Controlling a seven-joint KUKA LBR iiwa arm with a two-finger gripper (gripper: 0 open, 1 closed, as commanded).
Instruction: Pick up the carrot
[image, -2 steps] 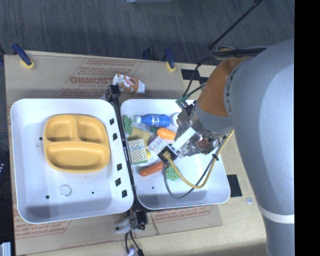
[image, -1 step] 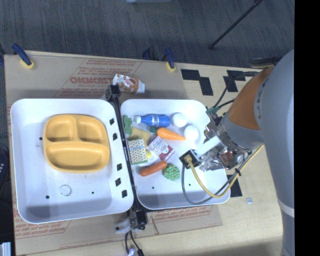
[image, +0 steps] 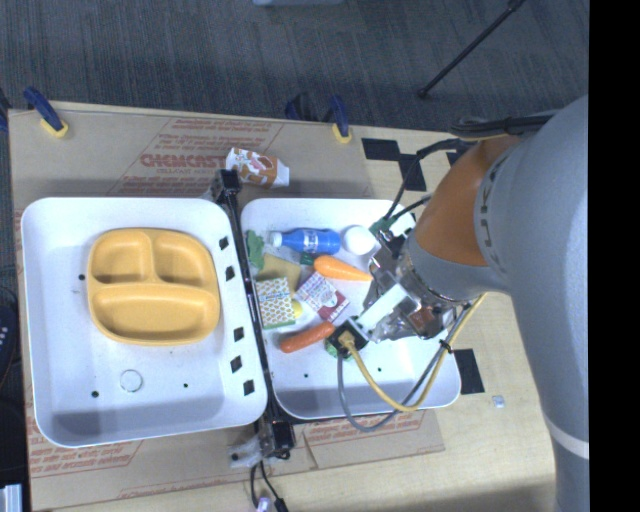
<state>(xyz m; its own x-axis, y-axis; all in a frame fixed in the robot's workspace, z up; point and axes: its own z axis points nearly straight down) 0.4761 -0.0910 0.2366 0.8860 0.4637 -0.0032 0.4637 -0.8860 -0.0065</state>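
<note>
Carrot: orange tapered carrot (image: 342, 268), far half of shallow white right bin (image: 300, 400), just near of blue plastic bottle (image: 308, 241)
Tool: grey arm's gripper (image: 400, 312) just right of carrot; spread or pressed, cannot tell

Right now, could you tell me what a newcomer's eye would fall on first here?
The big yellow divided plate in the left bin stands out first. Next comes the grey, orange-banded arm over the right bin, where the carrot lies among a blue bottle and packets.
</note>
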